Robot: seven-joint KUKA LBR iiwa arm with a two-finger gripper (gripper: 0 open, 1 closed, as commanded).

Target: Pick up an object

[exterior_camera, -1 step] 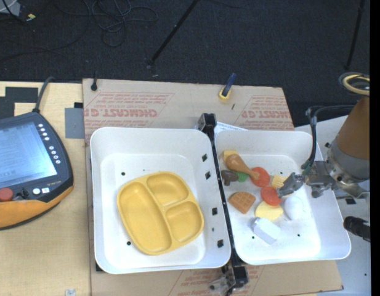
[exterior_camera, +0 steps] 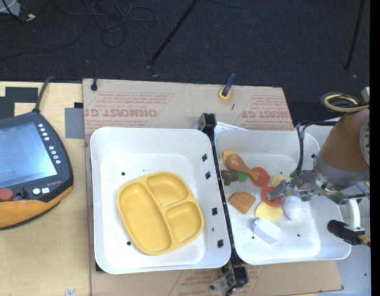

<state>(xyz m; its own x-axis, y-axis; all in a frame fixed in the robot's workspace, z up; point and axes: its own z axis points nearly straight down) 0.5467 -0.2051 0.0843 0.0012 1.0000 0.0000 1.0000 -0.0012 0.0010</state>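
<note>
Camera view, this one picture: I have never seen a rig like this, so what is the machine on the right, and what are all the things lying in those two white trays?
One fixed camera looks down at a slant on a bench. The grey machine with the orange band is a robot arm reaching in from the right; its gripper is low over the right bin, among small toy foods: a drumstick, a red piece, a waffle-like piece, a yellow piece and a white block. I cannot tell whether it holds anything. The left bin bears a yellow divided plate. At far left lies the arm's control pendant.
</note>
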